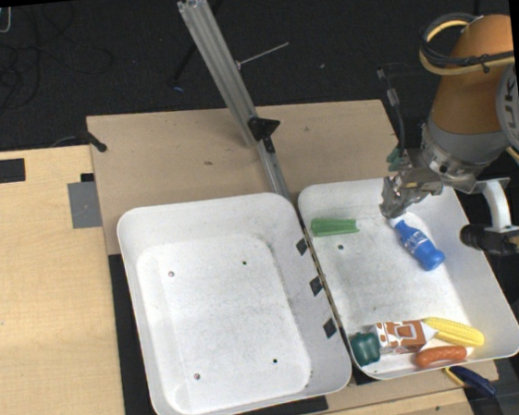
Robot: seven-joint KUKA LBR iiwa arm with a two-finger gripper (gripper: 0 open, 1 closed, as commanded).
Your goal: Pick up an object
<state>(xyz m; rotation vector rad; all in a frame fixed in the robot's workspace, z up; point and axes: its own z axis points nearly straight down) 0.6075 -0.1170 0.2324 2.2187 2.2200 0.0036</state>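
Beneath the tool (396,197), the blue bottle (418,244) lies partly hidden.

Two white bins side by side on the bench: left bin (145,261) at nine o'clock, right bin (495,315) at three. Gripper (396,197) poised over the right bin's far edge at two o'clock, just beside a blue bottle (418,243) lying tilted. Green block (333,227) flat near the divider, at twelve within that bin. Along the near wall at five o'clock — teal cup (365,347), orange-and-white carton (401,335), yellow corn (454,330), red sausage (440,355) — close together.
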